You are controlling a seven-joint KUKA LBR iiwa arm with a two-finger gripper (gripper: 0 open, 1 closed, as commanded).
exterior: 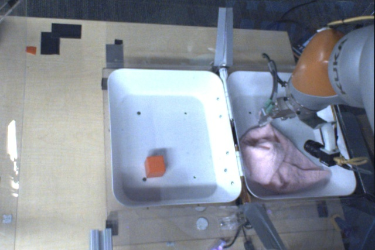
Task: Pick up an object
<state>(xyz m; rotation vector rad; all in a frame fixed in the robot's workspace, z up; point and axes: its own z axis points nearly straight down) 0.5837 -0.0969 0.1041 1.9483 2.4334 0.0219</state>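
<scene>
A crumpled pink cloth [275,160] lies in the right bin [249,91] and covers its near half. My gripper [267,116] hangs low over this bin, right at the cloth's far left edge; whether it touches the cloth is unclear. The arm comes in from the right, its orange band [313,70] above the wrist. A small orange cube [155,166] sits alone in the left bin [164,88], toward its near left part, far from the gripper.
A raised rim [230,126] separates the two bins. On the bench at the far left lie black blocks [58,37] and a small orange piece [31,50]. A metal post [224,38] stands behind the bins.
</scene>
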